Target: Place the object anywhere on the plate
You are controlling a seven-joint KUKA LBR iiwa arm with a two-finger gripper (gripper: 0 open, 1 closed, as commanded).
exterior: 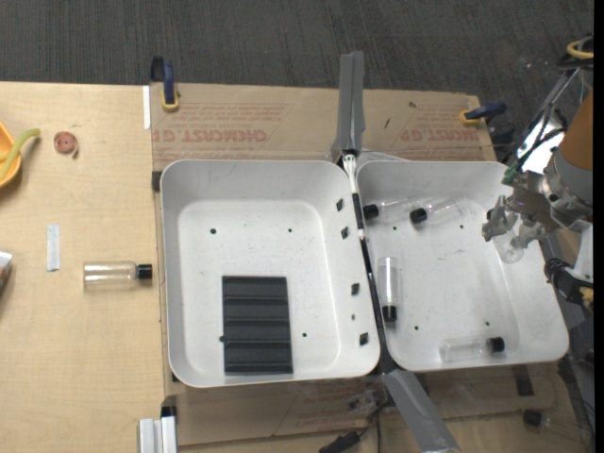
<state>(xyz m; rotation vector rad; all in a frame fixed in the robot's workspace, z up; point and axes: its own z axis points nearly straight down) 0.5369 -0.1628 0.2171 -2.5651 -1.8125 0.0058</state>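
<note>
The end effector (510, 226) is hovering at the right bin's (528, 347) right rim, and a clear vial (514, 246) appears to be hanging at its tip; whether its fingers are gripping the vial or how far apart they are standing is impossible to tell from here. The black ridged plate (256, 326) is lying low in the left bin (179, 253), well apart from the arm. Four more clear, black-capped vials are lying in the right bin: two near the top (387, 209) (436, 213), one against the divider (386, 289), one near the bottom rim (472, 348). Their clear bodies are fading into the white floor. A grey bar (351, 102) and the black-clipped divider are standing between the bins. Another vial (115, 273) is lying on the desk (75, 366) at left, beside a yellow object (11, 154) cut off by the edge. The left bin's upper floor is lying open.
</note>
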